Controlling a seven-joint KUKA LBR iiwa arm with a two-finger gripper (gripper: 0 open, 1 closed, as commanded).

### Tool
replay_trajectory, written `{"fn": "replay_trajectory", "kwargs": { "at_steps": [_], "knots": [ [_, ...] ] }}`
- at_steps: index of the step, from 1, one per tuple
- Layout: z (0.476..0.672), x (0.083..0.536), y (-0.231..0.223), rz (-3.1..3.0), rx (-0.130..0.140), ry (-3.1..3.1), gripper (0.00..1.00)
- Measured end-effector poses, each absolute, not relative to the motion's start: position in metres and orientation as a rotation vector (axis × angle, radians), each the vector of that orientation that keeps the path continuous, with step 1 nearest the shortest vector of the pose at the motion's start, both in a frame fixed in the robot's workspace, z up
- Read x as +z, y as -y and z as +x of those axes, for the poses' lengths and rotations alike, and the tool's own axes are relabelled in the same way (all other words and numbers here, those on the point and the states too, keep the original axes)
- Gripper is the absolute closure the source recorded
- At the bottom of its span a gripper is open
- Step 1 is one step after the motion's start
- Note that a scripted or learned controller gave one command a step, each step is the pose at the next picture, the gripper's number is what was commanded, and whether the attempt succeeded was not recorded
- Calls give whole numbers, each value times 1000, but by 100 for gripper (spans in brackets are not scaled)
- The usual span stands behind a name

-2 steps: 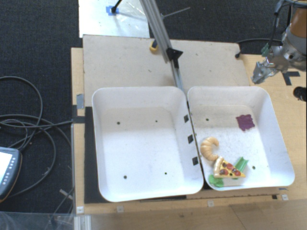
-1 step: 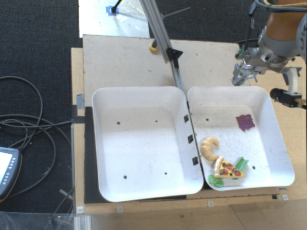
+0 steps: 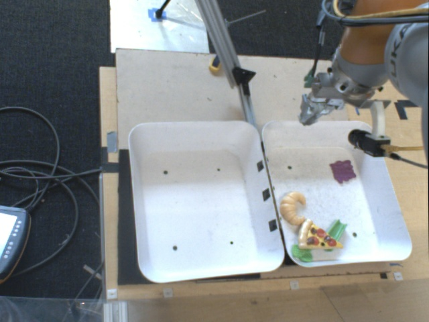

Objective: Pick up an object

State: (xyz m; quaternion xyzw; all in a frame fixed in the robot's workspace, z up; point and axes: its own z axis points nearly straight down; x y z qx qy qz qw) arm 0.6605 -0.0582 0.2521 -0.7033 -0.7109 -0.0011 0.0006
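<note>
My gripper (image 3: 310, 116) hangs above the far rim of the right bin (image 3: 395, 210), near its back left corner, with nothing visibly between its fingers. In that bin lie a purple flat piece (image 3: 343, 171) toward the back right, a tan croissant (image 3: 293, 206) near the left wall, a pizza slice (image 3: 319, 237) at the front, and a green piece (image 3: 335, 230) partly under the slice. All of them lie well forward of the gripper.
The left bin (image 3: 144, 200) stands beside the right one, sharing a divider with black clips (image 3: 265, 193). A slanted metal pole (image 3: 224, 42) crosses the bench behind the bins. Cables and a tablet (image 3: 10, 237) lie on the floor at left.
</note>
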Motion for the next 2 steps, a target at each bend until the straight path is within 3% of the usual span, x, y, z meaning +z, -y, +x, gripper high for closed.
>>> {"fn": "replay_trajectory", "kwargs": {
  "at_steps": [2],
  "knots": [
    [670, 249, -52, -2209, -5, 2234, 100]
  ]
}}
